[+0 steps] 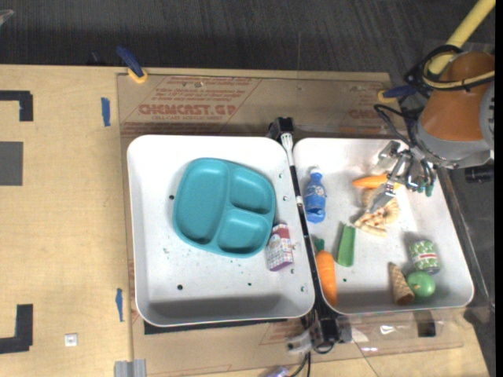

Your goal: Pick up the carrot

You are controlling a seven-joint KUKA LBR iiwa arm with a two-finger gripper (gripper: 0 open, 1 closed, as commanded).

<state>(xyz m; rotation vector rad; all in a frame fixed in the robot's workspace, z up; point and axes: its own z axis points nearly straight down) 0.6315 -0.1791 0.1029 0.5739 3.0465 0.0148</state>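
Gripper (397,175) hangs over the far right part of the right bin (460,246), just above a small orange piece (368,182) and a pizza slice (376,214); whether it is apart or together I cannot tell, and nothing can be seen between its tips. Its grey arm with the orange band (456,93) reaches in from the far right corner, with cables trailing beside it.

Along the left wall of the right bin, toward the near side, lies the carrot (326,275), lengthwise near to far, well apart from the gripper. Just right of its far end stands a green stick (345,244), slightly tilted. Farther along the same wall lies a blue bottle (314,196). In the near right corner sit a green can (424,254), a green ball (422,286) and a brown cone (400,283), close together.

On the left bin (149,234) rests a teal divided plate (224,206), taking up most of its middle. Near that bin's right wall, just beside the plate's near right edge, lies a small pale packet (279,248). Both bins sit on a cardboard sheet (189,100) on the bench (55,234).
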